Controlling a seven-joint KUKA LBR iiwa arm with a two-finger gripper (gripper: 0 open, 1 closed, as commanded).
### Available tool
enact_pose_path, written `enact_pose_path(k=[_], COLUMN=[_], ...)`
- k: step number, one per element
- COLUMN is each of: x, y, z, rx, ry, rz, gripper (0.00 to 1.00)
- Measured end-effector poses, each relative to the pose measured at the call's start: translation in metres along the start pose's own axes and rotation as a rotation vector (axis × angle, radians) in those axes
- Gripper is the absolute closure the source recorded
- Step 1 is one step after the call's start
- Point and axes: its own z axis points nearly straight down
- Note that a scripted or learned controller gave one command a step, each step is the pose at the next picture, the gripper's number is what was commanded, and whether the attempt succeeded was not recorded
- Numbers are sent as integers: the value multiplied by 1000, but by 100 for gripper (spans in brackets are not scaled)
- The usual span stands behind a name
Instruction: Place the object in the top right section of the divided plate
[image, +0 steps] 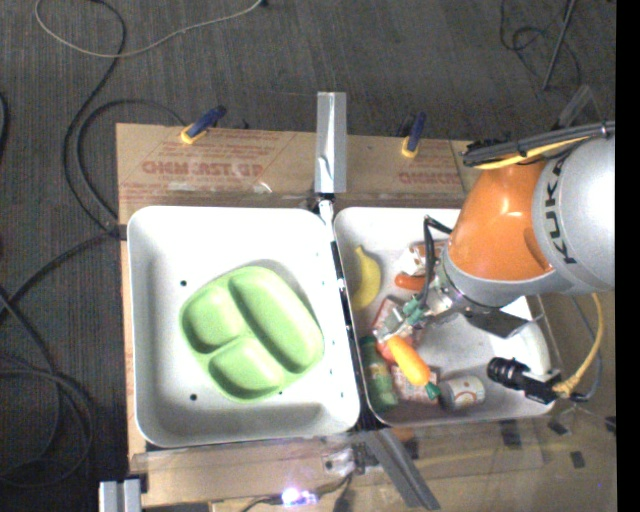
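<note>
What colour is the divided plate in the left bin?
Light green, plain; the divided plate shows clearly in the camera view.

The plate (252, 331) was light green, with three sections, and lay flat in the left bin (150, 240), rotated at a slant to the bin's walls. All three sections held nothing. The object could not be told apart from the others: a banana (365, 277), a carrot (409, 357) and several small items lay clustered in the right bin (540, 345).
</note>
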Motion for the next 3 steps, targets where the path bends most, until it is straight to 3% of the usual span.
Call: enact_pose_path(k=[1,2,3], x=[-4,51,90], y=[-17,5,18], z=[-1,-22,0], rx=[-1,-2,2], ry=[-4,-2,-1], rz=[-123,-93,-390], gripper=[100,100,100])
